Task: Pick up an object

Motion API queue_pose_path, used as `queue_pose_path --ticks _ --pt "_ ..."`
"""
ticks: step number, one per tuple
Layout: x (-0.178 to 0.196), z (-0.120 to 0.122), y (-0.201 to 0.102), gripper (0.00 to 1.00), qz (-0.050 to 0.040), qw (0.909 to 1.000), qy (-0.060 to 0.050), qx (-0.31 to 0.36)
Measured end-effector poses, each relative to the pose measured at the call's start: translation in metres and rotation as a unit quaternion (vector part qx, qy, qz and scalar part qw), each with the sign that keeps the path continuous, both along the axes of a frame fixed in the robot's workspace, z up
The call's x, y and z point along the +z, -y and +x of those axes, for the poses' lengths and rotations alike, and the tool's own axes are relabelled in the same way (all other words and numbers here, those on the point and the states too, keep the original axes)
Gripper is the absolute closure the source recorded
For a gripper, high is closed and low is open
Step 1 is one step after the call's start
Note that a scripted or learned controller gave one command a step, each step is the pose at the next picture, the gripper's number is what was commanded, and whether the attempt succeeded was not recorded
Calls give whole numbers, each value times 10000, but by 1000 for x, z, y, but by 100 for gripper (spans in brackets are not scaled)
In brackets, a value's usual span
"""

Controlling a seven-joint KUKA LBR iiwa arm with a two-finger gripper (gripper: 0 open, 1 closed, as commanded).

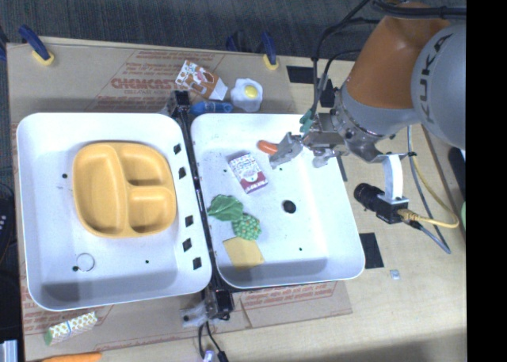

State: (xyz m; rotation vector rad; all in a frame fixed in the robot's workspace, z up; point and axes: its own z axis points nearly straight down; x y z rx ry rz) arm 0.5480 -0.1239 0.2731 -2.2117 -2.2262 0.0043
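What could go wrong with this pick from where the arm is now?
The gripper hangs over the right white bin's upper edge, close to the small orange piece; coming down, it might clip the rim. The green leafy toy, green bumpy toy and yellow square touch, so one could drag another.

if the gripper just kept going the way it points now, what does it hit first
Probably the small orange piece just beyond the gripper, which points toward the view's left over the right bin. Height is unclear, so it might pass over toward the red carton.
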Motion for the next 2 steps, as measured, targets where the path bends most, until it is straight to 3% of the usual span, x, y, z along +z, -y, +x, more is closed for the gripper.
queue_pose_path --ticks 1,2 --pt "-182 69 12 0 -4 9993 1 382" --pt "-172 69 12 100 -7 9992 -9 404"
